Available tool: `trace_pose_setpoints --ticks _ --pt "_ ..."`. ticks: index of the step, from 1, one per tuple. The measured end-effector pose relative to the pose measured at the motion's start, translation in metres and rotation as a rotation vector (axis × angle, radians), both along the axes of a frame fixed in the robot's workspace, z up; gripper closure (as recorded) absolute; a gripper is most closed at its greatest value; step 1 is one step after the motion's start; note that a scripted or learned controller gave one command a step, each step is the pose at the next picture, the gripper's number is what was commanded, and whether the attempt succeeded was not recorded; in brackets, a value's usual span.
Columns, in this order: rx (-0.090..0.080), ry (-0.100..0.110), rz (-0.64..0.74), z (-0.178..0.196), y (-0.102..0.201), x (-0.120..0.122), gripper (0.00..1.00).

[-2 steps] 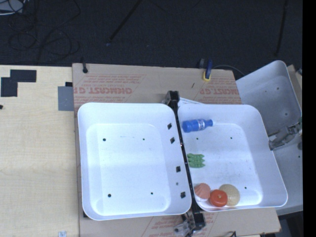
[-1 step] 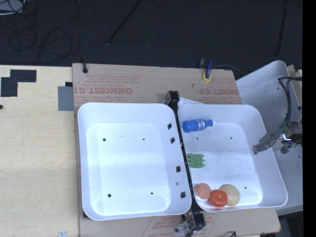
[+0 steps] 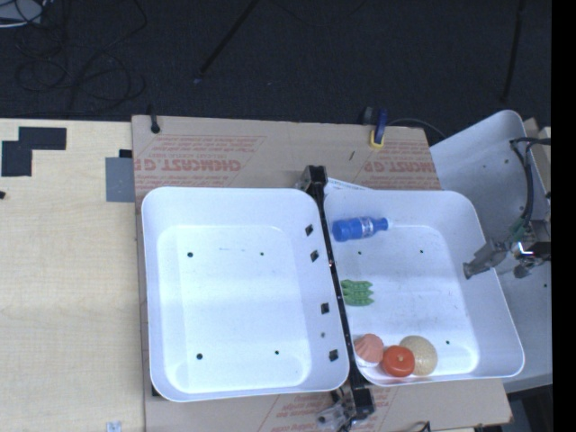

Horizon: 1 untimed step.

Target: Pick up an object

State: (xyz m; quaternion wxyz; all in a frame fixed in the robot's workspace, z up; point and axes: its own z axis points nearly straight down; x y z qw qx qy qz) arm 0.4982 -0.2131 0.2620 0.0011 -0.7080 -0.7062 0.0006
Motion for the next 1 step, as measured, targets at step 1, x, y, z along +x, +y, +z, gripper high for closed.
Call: trace_pose_setpoints --ticks 1 --pt "0.000 0.000 0.000 0.0000 0.0000 0.0000 0.00"
